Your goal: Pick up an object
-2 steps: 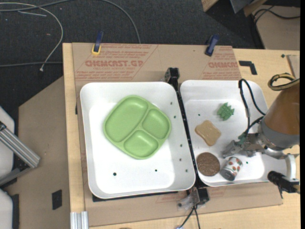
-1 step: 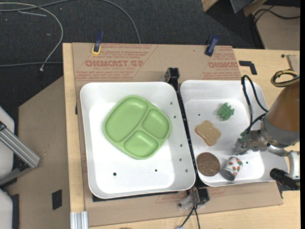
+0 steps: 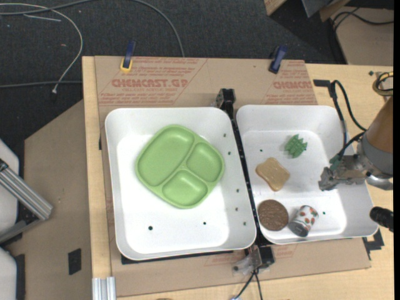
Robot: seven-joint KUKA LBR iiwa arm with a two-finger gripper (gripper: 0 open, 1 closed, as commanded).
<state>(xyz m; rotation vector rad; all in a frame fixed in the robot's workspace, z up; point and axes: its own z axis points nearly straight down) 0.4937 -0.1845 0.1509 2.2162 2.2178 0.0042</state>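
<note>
The right bin (image 3: pixel 284 119) holds a small green spiky toy (image 3: pixel 295 145), a tan slice of toast (image 3: pixel 273 174), a round brown patty (image 3: pixel 273 214) and a small white cup with red spots (image 3: pixel 304 220) lying on its side. My gripper (image 3: pixel 330 180) reaches in at the bin's right side, low over the bin floor. It stands to the right of the toast and apart from it, with nothing visibly between its fingers.
The left bin (image 3: pixel 125 224) holds a green sectioned plate (image 3: pixel 180 165). Black clamps (image 3: pixel 225 97) sit where the two bins meet, and blue clips (image 3: pixel 277 59) pin the cardboard at the back. Cables run along the right edge.
</note>
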